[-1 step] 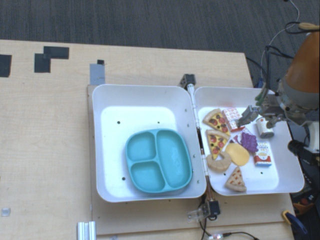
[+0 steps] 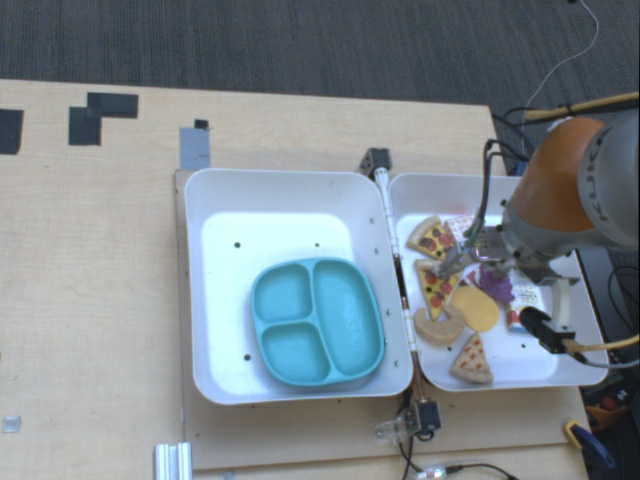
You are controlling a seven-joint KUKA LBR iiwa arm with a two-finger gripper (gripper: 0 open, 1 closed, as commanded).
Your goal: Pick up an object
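The right bin (image 2: 500, 368) holds toy food: a pizza slice (image 2: 433, 237) at the back, a second pizza slice (image 2: 437, 286) below it, a tan cookie-like round (image 2: 436, 328), a yellow oval piece (image 2: 478, 309), a purple bunch (image 2: 497, 285) and a pizza wedge (image 2: 472, 359) near the front. My gripper (image 2: 458, 259) reaches in from the right and hangs low over the middle of the pile, between the two pizza slices. Nothing shows between its tips.
The left bin (image 2: 215, 268) holds a blue three-compartment tray (image 2: 318, 320). A white packet (image 2: 526, 294) lies under the arm at the right bin's right side. The grey and orange arm (image 2: 565, 183) covers the right bin's back right corner.
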